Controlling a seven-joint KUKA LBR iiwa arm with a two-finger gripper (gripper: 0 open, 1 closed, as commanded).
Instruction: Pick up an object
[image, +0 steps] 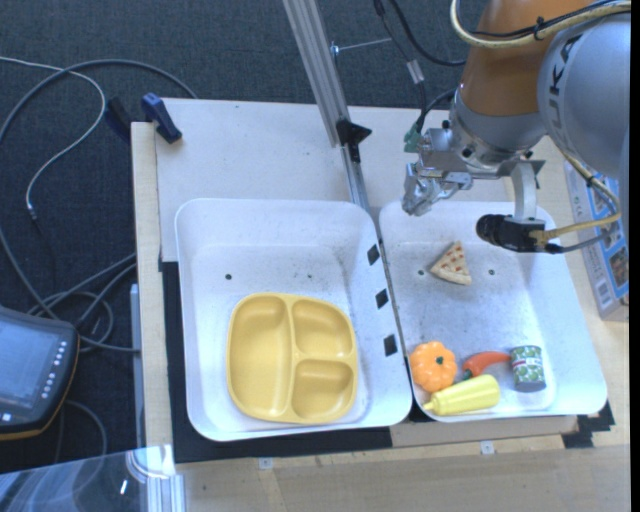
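Note:
My gripper (424, 194) hangs over the far left corner of the right bin (570, 310), with nothing seen between its fingers. Below it and slightly right, a pizza slice toy (452, 265) lies on the bin floor. At the near edge of the same bin sit an orange pumpkin (433, 365), a yellow corn cob (464, 396), a red-orange chili pepper (486, 361) and a small green-labelled can (527, 367).
The left bin (200, 260) holds a yellow divided plate (293, 356). A metal pole (322, 70) rises behind the bins, left of the gripper. A blue clamp (160, 116) sits at the bench's far left corner. Cables lie on the dark floor at left.

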